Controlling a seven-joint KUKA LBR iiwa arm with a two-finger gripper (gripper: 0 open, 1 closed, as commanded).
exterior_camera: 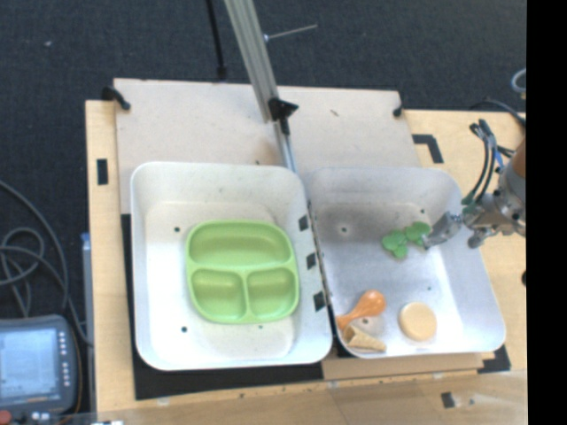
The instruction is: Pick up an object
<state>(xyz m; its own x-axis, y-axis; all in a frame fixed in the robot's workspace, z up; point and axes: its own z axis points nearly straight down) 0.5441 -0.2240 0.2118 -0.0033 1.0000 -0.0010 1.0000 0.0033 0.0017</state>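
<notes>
Dark carpet surrounds my counter [106, 118], a pale wooden board carrying two shallow white bins side by side.

Left bin [151, 237]: matte white plastic with rounded corners. It holds one green divided plate [241, 271], smooth, with three compartments, lying flat near the middle. I judge it a poor pick: wide, low, little to pinch.

Between the bins a slanted aluminium post [252, 51] rises from the rear of the counter.

Right bin [469, 308]: same moulding, floor scuffed grey. Along its front edge I note an orange spoon-shaped piece [366, 306], a tan wedge [365, 338] just beside it, and a round, pale yellow disc [418, 321] a little apart. Further back lies a green leafy toy [403, 239], lobed and soft-looking.

My gripper [436, 232] reaches in over the right wall, tip touching or just beside the leafy toy, which I take as the intended pick. I cannot tell how the gripper is set, nor whether the toy is caught. Approach from the side suits its lumpy shape.
</notes>
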